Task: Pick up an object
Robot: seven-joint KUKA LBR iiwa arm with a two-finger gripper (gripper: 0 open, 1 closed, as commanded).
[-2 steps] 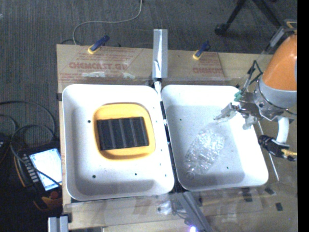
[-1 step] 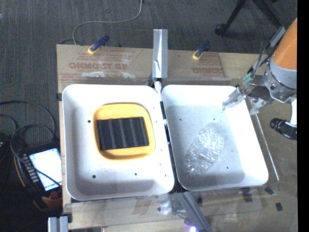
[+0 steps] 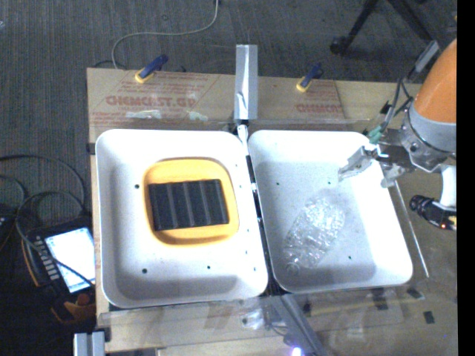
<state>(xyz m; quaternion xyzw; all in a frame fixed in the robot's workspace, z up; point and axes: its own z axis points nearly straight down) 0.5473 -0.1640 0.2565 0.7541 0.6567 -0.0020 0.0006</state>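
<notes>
A crumpled clear plastic bottle [image 3: 315, 230] lies in the right bin [image 3: 386, 273], near its middle. A flat orange-yellow item with a black ribbed panel [image 3: 191, 201] rests in the middle of the left bin [image 3: 119, 273]. My gripper [image 3: 364, 177] hangs over the right bin's upper right part, up and to the right of the bottle and apart from it. Its fingers are spread open with nothing between them.
The grey arm with its orange band [image 3: 438, 95] comes in over the right bin's far right edge. A metal post [image 3: 246, 80] stands behind the seam between the bins. Two clamps [image 3: 151, 67] hold cardboard at the back. A tablet [image 3: 63, 258] lies on the floor at left.
</notes>
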